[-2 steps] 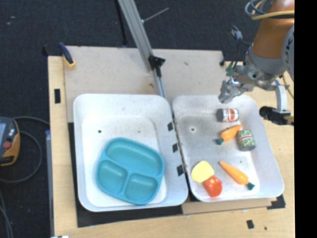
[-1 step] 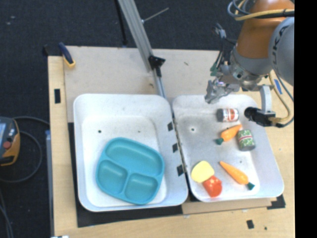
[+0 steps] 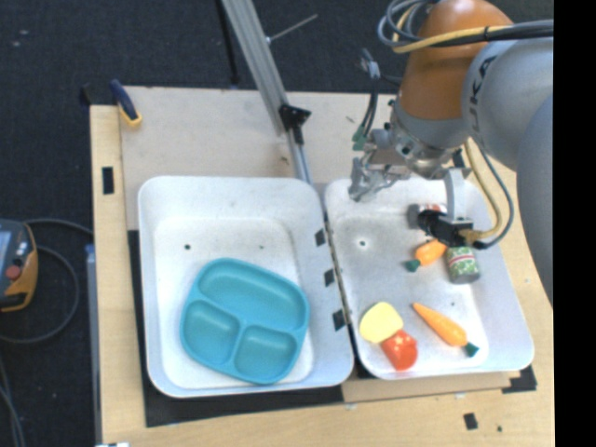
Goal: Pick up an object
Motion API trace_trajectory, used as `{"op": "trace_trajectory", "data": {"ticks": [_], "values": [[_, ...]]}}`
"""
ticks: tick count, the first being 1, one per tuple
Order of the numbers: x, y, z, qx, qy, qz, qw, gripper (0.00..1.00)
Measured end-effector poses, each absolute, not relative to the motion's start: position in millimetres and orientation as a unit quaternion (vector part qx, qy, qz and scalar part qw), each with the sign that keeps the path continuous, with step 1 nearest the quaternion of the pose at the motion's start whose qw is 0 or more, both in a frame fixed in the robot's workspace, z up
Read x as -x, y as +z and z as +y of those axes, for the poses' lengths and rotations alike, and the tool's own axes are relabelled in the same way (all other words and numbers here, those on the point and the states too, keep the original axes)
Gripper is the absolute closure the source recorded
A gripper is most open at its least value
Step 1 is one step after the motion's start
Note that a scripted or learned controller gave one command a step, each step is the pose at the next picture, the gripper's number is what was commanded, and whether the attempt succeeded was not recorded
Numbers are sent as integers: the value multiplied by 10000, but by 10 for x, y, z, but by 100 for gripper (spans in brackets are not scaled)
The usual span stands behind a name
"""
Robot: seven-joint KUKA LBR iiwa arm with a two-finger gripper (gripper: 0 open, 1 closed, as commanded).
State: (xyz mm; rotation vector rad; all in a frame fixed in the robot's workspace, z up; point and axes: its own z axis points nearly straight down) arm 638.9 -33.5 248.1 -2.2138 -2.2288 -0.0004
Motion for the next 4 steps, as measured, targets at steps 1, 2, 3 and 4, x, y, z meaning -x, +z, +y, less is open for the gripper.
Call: {"op": "trace_trajectory", "data": {"ticks": [1, 2, 3, 4], "values": [[-6254, 2362, 181, 7047, -3, -7095, 4, 100], [-6099, 2466, 692, 7041, -10, -7101, 7, 100], [-6076, 2397, 858, 7054, 3, -7088, 5, 100], [-6077, 2398, 851, 7060, 0, -7082, 5, 0]]}}
